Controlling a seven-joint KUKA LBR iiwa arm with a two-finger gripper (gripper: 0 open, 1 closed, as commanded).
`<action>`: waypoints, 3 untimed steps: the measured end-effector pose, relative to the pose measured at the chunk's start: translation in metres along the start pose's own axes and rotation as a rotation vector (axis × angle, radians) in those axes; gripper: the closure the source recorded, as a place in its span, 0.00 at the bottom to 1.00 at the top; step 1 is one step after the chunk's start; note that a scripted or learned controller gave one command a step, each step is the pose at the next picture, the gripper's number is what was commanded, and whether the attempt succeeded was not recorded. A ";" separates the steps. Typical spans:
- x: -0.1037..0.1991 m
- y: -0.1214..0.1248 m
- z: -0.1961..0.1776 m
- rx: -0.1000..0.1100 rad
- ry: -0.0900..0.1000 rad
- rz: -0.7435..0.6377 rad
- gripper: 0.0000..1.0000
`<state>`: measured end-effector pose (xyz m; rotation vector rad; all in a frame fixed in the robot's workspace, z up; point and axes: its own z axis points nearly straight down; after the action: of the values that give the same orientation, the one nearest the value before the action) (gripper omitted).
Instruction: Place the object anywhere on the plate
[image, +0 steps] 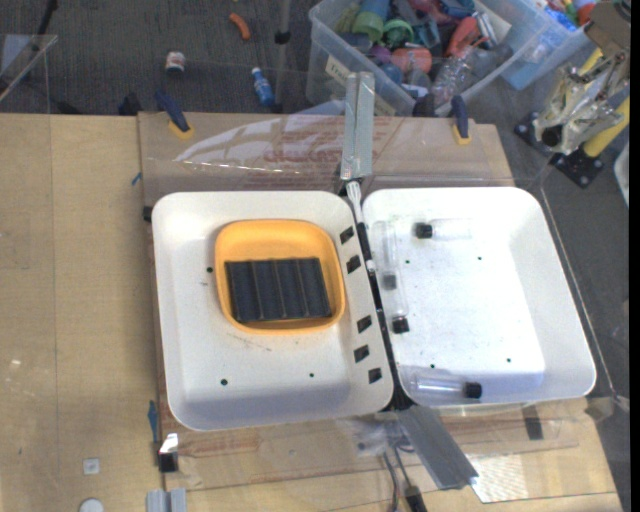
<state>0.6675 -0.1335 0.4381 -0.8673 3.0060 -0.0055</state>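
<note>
Black ribbed rectangular slab (278, 290) lies flat on the orange rounded-square plastic plate (280, 232). It looks stiff and light, so grip across its long edges. The tool state cannot be told.

One fixed camera looks down at a slant on both bins (450, 375).

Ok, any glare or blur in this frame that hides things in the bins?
Camera view: even, soft lighting, slightly soft focus overall. Glare streaks on the clear sheet behind the bins. The clear vials in the right bin nearly vanish against white. The orange plate and dark grid read clearly.
</note>
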 end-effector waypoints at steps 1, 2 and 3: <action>0.004 -0.007 0.000 -0.002 0.000 -0.362 1.00; 0.012 -0.020 0.001 -0.003 -0.001 -0.655 1.00; 0.026 -0.042 0.001 -0.004 -0.001 -1.001 1.00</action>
<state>0.6676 -0.1828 0.4375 -2.2055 2.2238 -0.0082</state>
